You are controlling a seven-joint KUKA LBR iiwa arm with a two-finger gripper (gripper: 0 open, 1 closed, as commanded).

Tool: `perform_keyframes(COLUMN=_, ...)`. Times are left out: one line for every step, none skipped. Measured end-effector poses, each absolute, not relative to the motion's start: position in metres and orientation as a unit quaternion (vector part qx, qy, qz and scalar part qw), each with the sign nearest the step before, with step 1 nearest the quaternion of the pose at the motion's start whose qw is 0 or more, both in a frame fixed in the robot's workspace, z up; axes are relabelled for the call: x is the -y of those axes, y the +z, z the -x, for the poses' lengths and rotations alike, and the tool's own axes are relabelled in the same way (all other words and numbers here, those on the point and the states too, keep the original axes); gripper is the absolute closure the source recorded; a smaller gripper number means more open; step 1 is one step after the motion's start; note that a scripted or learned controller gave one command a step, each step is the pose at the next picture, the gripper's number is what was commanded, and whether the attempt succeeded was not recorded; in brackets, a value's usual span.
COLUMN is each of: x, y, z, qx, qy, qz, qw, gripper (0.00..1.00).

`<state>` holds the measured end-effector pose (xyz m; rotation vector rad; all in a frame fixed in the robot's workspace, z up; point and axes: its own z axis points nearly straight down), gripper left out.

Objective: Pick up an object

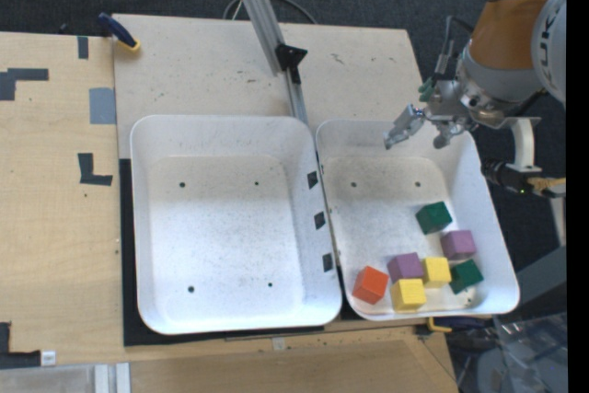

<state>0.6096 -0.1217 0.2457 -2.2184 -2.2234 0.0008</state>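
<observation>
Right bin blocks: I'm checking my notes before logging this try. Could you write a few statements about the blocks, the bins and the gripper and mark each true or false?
1. All the blocks lie in the right bin. True.
2. The orange block sits in the left bin. False: it lies at the right bin's near left corner.
3. The gripper holds a green block. False: nothing is between its fingers; it hovers over the right bin's far end.
4. There are two yellow blocks, and. True.
5. The purple blocks number three. False: two, and.
</observation>
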Motion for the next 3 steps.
perform_keyframes(x=0.171, y=0.181, z=-0.564, qx=0.705, qy=0.0039, qz=0.709, qw=0.003, gripper=0.0)
perform_keyframes(x=0.201, y=0.11, z=-0.526, qx=0.708, qy=-0.0006, qz=0.706, qw=-0.001, gripper=0.0)
perform_keyframes(x=0.201, y=0.118, z=-0.524, qx=0.708, qy=0.0005, qz=0.706, qw=0.001, gripper=1.0)
